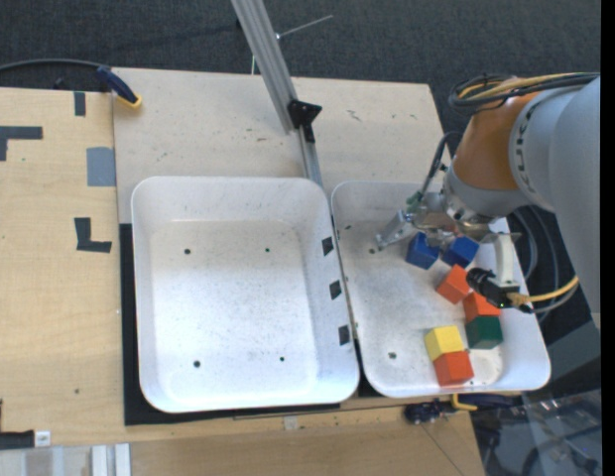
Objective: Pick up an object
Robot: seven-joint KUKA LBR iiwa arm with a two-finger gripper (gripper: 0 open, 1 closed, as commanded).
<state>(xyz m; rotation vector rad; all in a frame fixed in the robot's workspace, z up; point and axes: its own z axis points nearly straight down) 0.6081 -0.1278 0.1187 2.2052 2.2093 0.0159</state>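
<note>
Crowding right bin's point(387, 365) far rim: tool point(395, 232), blue block point(422, 253).

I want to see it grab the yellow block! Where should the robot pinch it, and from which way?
Probably from straight above, pinching the yellow block on its left and right faces. Those two faces look free, while an orange block sits right against its near edge. The gripper is farther back in the right bin, by the blue blocks.

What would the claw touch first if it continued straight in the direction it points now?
Probably the bare floor of the right bin. The claw points toward the view's left and downward, with the blue block beside it, not ahead. Depth is unclear from this single view.
</note>
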